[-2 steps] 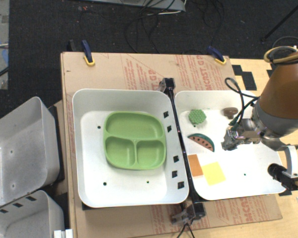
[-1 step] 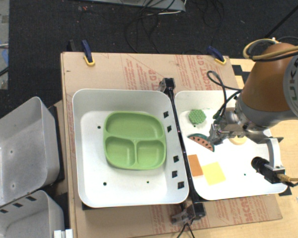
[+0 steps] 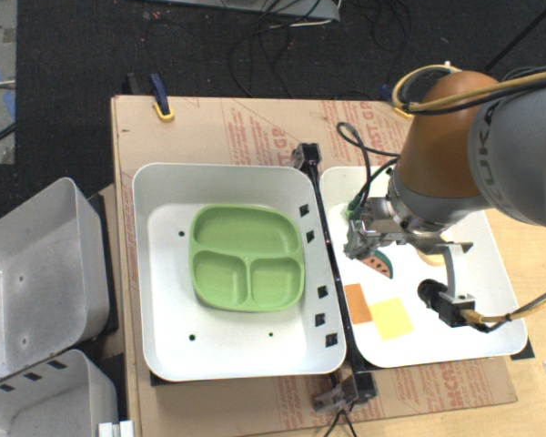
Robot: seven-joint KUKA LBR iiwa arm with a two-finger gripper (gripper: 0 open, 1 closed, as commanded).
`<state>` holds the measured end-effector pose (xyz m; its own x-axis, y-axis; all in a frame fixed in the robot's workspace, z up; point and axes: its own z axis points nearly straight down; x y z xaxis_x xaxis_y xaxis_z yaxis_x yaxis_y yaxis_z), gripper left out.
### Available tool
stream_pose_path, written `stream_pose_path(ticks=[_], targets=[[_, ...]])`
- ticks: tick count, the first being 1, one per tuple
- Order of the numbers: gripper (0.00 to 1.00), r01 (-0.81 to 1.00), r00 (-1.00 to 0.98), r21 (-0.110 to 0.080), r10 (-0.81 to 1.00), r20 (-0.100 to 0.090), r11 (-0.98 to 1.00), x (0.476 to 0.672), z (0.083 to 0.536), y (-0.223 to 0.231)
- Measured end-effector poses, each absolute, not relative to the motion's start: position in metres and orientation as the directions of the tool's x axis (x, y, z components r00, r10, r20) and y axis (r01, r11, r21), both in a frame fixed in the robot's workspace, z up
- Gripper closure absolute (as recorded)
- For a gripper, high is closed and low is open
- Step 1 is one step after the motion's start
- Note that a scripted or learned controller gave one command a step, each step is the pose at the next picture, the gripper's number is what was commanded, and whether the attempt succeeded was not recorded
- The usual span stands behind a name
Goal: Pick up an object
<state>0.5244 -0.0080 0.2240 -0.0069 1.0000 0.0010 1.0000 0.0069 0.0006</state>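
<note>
Poised low over the right bin (image 3: 500,330), gripper (image 3: 369,244) just above a watermelon-slice toy (image 3: 379,264) — likely the target; cannot tell fingers' spread. Yellow square (image 3: 391,318) and orange piece (image 3: 357,302) lying nearby — alternatives.

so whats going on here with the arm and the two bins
A grey and orange robot arm reaches in over the right bin, its gripper low near a watermelon-slice toy. An orange block and a yellow square lie nearby on the bin floor. Nothing can be seen held. The left bin holds a green divided plate, untouched.
</note>
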Motion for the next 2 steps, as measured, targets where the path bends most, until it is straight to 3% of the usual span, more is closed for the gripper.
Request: stream_pose_path(ticks=[2], targets=[[1.00,1.000,-0.007,0.002,1.000,0.001,0.007,0.574,0.235,0.082]])
